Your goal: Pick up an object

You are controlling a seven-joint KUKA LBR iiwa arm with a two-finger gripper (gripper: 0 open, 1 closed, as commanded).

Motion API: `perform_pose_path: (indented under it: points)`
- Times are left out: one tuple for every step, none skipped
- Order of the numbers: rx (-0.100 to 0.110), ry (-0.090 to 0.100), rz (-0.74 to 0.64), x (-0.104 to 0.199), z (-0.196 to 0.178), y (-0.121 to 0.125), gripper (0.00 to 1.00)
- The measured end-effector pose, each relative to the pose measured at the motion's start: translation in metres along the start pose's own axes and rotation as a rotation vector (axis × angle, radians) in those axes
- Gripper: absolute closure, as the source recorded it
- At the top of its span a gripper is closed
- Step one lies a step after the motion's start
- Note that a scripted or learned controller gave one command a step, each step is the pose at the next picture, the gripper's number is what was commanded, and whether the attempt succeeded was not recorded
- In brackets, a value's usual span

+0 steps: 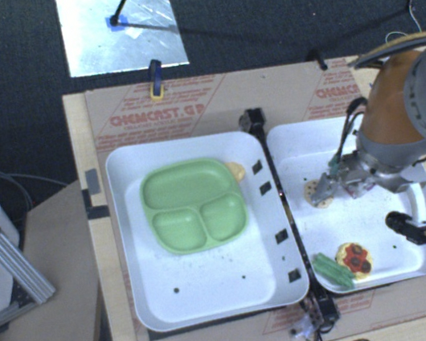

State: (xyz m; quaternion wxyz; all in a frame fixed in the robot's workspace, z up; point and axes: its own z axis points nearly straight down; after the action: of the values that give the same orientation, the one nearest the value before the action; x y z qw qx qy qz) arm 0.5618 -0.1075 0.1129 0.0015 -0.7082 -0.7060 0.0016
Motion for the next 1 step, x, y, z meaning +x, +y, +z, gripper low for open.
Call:
perform_pose_path:
  points:
    - [-0.005,0.0,-0.006,0.0025,-0.0035,0.0023,0.0]
